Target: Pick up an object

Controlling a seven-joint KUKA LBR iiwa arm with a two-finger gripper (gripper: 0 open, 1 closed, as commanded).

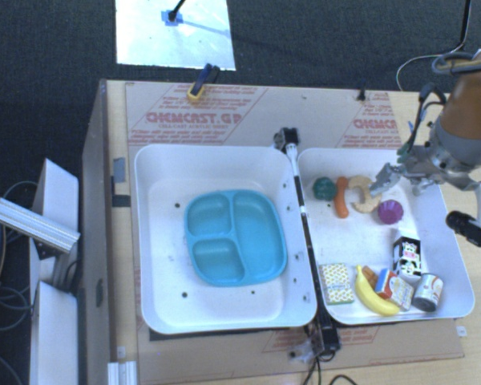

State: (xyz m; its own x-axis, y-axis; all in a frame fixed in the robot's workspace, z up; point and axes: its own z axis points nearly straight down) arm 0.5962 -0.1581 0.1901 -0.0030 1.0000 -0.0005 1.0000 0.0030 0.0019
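Camera view shows nothing lifted yet: the fingers [382,183] hang spread and empty over the right bin [457,255], beside the bagel [362,196].

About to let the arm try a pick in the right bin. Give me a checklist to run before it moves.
1. Gripper over right bin: ok.
2. Target near gripper: ok; croissant, carrot and purple ball lie just below it.
3. Anything between the fingers: cannot tell.
4. Room around target: not ok; croissant and carrot touch, ball is close.
5. Other items out of the way: ok; banana, can and carton sit at the near end.
6. Blue tray in left bin, apart: ok.
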